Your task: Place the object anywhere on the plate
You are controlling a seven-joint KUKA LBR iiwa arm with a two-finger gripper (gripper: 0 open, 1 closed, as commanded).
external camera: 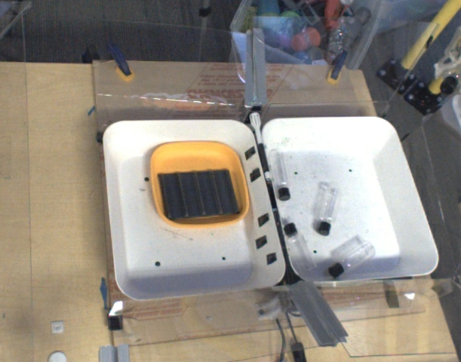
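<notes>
Two shallow white bins sit side by side across the middle of the frame, the left bin (132,225) and the right bin (388,194), touching along a central divider. Above them, at upper centre, stands a clear tub (305,17) of colourful items. An orange plate (200,152) lies in the left bin. The black ribbed object (198,194) rests flat on the plate, covering its lower part. Three clear vials with black caps lie in the right bin: one (324,202) at centre, one (352,252) lower down, one (278,173) beside the divider.
</notes>
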